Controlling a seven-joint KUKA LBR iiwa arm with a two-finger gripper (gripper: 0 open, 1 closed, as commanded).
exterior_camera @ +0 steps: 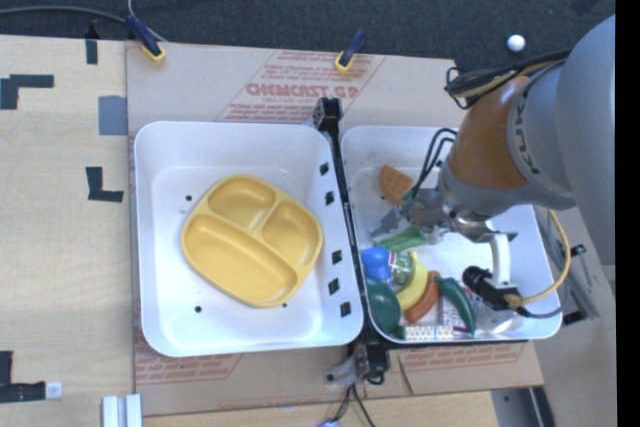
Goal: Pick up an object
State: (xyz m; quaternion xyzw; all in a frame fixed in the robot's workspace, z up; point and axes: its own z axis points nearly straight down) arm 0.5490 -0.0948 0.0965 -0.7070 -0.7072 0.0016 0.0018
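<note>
Two shallow white plastic bins sit side by side on a brown cardboard sheet point(290, 90) printed with red lettering. The left bin point(160, 245) holds a yellow sectioned plastic plate point(252, 239), lying flat near its middle. The right bin point(545, 320) holds a heap of small toys at its near left side: a blue round piece point(376, 263), a dark green leaf-shaped piece point(383, 304), a yellow banana-shaped toy point(414, 281), a reddish-brown sausage-shaped toy point(425, 300) and a light green flat piece point(400, 239), with an orange wedge-shaped toy point(394, 182) lying apart toward the far side. The grey arm with its orange band point(485, 145) reaches in from the right, and the gripper point(420, 212) hangs low over the right bin, just beside the light green piece and the orange wedge; whether it is wide, narrow or grasping anything I cannot tell
</note>
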